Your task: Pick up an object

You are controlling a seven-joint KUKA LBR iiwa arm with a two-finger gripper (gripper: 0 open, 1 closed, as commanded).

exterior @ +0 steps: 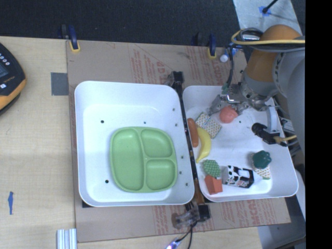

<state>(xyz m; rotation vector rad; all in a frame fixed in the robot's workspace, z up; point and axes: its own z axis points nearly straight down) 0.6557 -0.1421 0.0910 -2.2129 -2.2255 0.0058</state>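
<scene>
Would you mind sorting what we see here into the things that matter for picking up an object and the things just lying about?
For the job:
gripper
pink ball
banana
green toy
black-and-white toy
right bin

Lying about:
green divided plate
left bin
yellow-and-black device

pale wooden bench (pixel 31 154), brown cardboard sheet (pixel 129 61), dark carpet floor (pixel 129 7)

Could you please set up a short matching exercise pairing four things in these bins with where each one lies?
Things:
1. green divided plate
2. banana
3. pink ball
4. black and white toy

Places:
A. far part of the right bin, below the gripper
B. left bin
C. near edge of the right bin
D. right bin, along its left wall

Pairs: 1-B, 2-D, 3-A, 4-C
</scene>
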